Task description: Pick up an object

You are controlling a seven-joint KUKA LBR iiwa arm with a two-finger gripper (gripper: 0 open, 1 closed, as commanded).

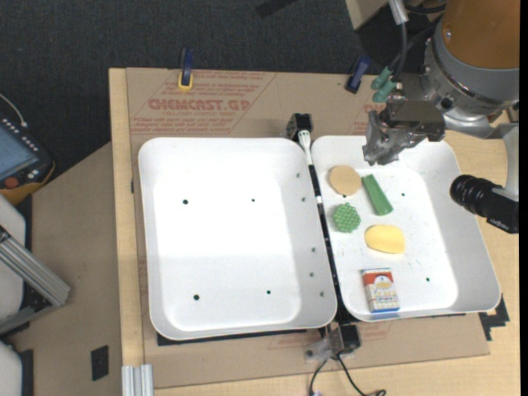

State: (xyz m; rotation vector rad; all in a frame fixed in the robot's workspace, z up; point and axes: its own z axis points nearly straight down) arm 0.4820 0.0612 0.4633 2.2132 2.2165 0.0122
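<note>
The arm's gripper (381, 151) hung over the far end of the right bin (470, 246) on the table (124, 221); whether it was spread or pressed together could not be told. The green stick (376, 194) lay just below it toward the camera, its long axis running near-to-far with a slight slant, beside the tan disc (345, 180), above the yellow lump (385, 239)

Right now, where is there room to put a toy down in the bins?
The left bin is bare white floor from wall to wall. The right bin is crowded down its middle: tan disc, green stick, green ball, yellow lump, small box.
</note>
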